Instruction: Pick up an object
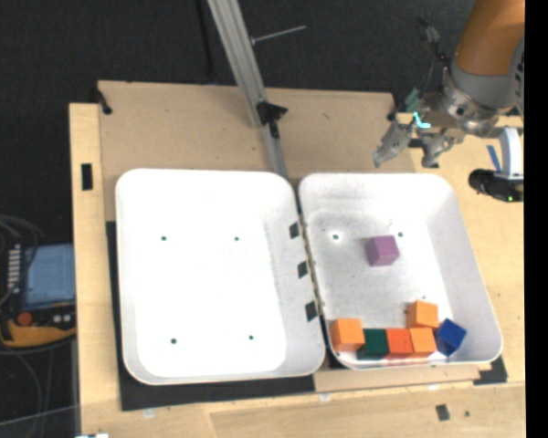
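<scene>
Your pincer (407,146) hovers spread and unladen beyond the right white plastic bin's (470,245) far rim. The small purple cube (382,250) sits alone mid-bin; dive crooked and you'll likely nudge it away.

In the upper right of the frame, the arm (493,39) shows a broad orange band above a grey wrist section. Below it sits the metallic grey claw (409,151), with thin dark cables looping by it and a small cyan glint.
</scene>
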Robot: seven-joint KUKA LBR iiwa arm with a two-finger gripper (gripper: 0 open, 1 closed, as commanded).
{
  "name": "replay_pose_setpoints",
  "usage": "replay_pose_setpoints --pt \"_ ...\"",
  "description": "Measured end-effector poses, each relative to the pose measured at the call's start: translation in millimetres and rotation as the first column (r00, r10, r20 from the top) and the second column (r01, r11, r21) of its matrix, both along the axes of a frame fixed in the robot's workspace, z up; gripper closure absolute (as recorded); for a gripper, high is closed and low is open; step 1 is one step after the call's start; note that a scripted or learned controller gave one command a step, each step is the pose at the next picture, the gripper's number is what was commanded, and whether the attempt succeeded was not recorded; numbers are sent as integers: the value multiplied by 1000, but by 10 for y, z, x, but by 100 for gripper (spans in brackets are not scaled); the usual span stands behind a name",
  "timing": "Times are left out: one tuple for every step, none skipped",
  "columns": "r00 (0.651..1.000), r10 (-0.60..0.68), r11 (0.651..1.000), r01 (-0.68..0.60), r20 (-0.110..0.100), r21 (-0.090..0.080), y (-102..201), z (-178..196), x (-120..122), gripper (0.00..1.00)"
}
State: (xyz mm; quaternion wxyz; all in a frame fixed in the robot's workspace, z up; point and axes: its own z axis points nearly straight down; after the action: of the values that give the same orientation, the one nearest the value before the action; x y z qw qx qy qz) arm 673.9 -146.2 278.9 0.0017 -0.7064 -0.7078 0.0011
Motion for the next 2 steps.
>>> replay_pose_setpoints --pt "1000 2 1000 -2 4 -4 -11 32 4 0" --pt "1000 -1 1000 1 -1 -3 32 -516 -88 0"
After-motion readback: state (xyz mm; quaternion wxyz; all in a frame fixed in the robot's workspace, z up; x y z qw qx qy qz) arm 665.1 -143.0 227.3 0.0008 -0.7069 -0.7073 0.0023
